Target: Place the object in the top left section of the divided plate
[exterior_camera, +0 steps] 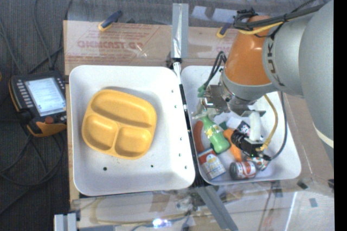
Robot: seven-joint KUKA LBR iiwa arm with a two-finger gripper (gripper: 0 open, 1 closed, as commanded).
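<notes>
Where the bench edge comes nearest, the right bin (293, 167) holds a heap of small things: a can (242, 169) lying on its side at the near rim, a small carton (213, 165) just left of it, and a little farther in a green bottle (217, 137) beside a red sausage-shaped item (200, 134) and an orange piece (230, 135). The gripper (225, 110) hangs right over this heap, its black cable looping to the right; whether it is open or closed I cannot tell from here. In the left bin (97, 178) the yellow divided plate (119, 123) sits alone, turned a little, well apart from the heap. The arm (255, 62) rises behind the heap, orange band uppermost. Off the bench to the far left lies a handheld pendant (39, 97).
</notes>
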